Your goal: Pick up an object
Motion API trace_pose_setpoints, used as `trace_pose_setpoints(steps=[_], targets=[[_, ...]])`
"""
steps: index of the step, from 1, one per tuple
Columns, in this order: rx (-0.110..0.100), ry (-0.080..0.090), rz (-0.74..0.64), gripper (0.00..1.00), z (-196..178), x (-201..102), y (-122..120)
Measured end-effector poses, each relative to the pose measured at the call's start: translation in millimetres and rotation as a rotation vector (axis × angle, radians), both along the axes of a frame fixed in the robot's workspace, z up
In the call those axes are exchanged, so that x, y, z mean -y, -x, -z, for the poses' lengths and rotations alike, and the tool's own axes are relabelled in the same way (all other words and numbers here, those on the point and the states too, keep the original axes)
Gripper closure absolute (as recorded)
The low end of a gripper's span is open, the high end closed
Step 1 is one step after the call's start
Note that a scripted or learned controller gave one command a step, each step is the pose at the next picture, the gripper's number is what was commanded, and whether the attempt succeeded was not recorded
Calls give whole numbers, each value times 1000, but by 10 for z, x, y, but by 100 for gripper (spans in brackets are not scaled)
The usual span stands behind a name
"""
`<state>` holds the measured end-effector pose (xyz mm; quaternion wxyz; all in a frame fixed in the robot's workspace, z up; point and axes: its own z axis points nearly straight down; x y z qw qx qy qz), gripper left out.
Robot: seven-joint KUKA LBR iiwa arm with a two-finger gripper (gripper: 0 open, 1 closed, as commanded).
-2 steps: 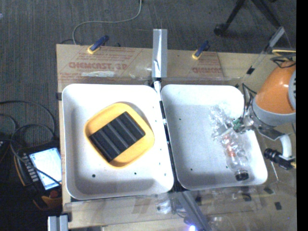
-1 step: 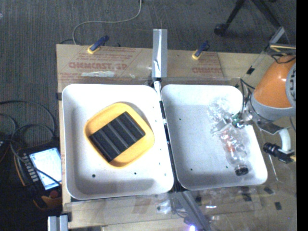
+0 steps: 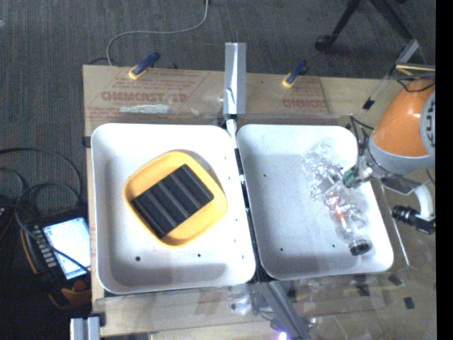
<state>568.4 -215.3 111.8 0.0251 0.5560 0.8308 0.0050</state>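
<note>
The pincer (image 3: 352,176) sits at the right edge of the right bin (image 3: 283,211), below the arm's orange band (image 3: 403,129); its tip is small and partly lost against clutter, so I cannot tell whether it is apart or together, and nothing is plainly held in it.

Just beside the tip, running from the middle of the right bin toward its near right corner, lies a clear plastic object (image 3: 334,193), crinkled and glinting, with a dark cap-like end (image 3: 360,246) at its near end. It looks light, thin-walled and slippery, and likely to crush or skid under a squeeze. A hold across its narrower middle, or near the stiffer dark end, seems safest; the transparent surface makes its true outline hard to judge.

In the left bin (image 3: 113,190), well apart from the pincer, rests a yellow tray-like piece with a black ribbed insert (image 3: 175,198), which looks rigid, wide and flat, so awkward for 2 fingers except at its rim.

The right bin's wall stands close to the clear object and may crowd an approach. On the tabletop (image 3: 99,94) at the far side are 2 blue-and-yellow clamps (image 3: 144,64), clear of the work.
</note>
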Motion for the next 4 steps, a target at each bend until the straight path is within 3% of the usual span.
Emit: trace_pose_setpoints(steps=[1, 3, 4], targets=[[10, 2, -37, 0, 0, 9, 32], [-3, 2, -93, 0, 3, -20, -152], [0, 12, -167, 0, 1, -81, -183]])
